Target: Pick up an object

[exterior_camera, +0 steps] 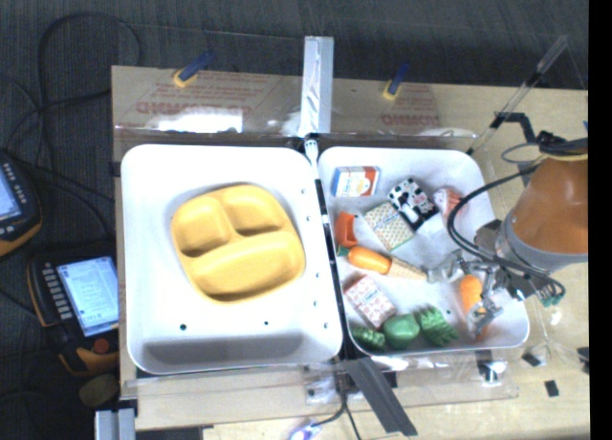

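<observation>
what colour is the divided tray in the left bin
Yellow; the divided tray shows plainly in the camera view.

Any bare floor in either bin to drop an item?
Left bin: bare white strip all round the yellow tray, widest along the near wall and the left side. Right bin: crowded; toys cover most of its floor, from the carrot to the green vegetables, with the end effector low at its right side.

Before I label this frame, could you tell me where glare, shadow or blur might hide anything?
In the camera view, the clear sheet behind the bins shows white glare; the yellow tray casts a soft shadow on the left bin; the gripper over the right bin looks slightly blurred and cluttered by cables, so its fingers are hard to read.
</observation>
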Robot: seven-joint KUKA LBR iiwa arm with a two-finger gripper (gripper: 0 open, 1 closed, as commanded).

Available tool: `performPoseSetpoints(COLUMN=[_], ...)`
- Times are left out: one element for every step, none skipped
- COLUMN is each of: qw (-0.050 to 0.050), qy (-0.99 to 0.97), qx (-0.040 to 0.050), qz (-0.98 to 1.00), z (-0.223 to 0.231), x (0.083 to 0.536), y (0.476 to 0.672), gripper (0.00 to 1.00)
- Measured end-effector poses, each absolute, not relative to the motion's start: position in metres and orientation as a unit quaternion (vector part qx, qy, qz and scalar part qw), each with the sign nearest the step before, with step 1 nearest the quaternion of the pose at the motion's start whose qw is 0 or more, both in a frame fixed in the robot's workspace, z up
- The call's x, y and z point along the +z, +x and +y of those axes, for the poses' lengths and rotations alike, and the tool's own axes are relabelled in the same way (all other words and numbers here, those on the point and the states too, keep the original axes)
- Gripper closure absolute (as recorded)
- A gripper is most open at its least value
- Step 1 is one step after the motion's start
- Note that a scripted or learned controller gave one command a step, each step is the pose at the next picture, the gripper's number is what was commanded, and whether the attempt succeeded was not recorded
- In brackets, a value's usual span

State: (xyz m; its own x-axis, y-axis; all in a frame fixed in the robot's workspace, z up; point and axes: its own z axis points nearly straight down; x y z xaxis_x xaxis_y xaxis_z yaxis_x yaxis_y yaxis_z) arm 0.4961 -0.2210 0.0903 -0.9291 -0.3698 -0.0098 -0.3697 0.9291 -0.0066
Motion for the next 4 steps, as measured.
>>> performPoseSetpoints(qw=[0.005, 0.006, 0.007, 0.006], qy=[-0.187, -0.186, -0.221, -0.221], qx=[-0.0019, -0.0044, -0.0058, -0.0036], qz=[0.982, 0.983, 0.975, 0.975], z=[-0.221, -0.216, -0.192, -0.194], x=[0.09, 0.091, 0.091, 0.09], y=[0.497, 0.497, 0.497, 0.497], gripper=[0.0, 0.0, 0.0, 0.0])
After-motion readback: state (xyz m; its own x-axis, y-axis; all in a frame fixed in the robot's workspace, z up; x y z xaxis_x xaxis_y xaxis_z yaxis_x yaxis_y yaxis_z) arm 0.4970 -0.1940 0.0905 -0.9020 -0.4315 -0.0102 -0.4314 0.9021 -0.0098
